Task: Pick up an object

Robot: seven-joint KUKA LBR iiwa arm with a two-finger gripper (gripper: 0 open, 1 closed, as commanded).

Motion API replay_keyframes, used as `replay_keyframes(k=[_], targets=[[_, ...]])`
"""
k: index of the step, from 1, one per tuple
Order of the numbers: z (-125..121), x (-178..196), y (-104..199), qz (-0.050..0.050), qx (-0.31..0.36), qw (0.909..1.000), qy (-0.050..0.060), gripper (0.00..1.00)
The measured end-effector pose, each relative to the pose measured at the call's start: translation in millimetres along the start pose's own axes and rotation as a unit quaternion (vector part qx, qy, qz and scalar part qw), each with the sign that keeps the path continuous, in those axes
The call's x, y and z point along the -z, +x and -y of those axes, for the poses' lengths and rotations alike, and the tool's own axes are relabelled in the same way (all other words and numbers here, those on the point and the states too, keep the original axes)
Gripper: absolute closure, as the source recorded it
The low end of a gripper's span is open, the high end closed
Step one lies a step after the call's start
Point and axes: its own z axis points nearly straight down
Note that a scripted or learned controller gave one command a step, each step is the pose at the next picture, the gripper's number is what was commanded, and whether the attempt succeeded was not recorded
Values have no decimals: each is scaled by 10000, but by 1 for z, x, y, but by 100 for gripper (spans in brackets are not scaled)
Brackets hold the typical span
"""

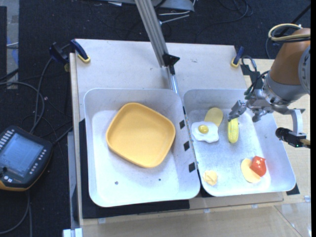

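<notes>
Claw (245,111) fingers spread, grasping nothing, poised above corn cob (233,131) in right bin (279,147), arm cropped at frame edge

A: How is the light looking?

B: Bright, even light is falling from above, washing the two white bins (94,132) pale; shadows are staying soft and short.

A: Any glare or blur?

B: The yellow plate (140,134) is showing a mild sheen. The floor (34,33) around the bench is sinking into darkness. Everything is looking slightly soft and grainy.
</notes>
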Motion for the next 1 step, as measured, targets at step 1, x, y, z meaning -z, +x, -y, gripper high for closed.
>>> replay_keyframes(k=[1], targets=[[1, -62, -4, -1, -4, 10000, 10, 0]])
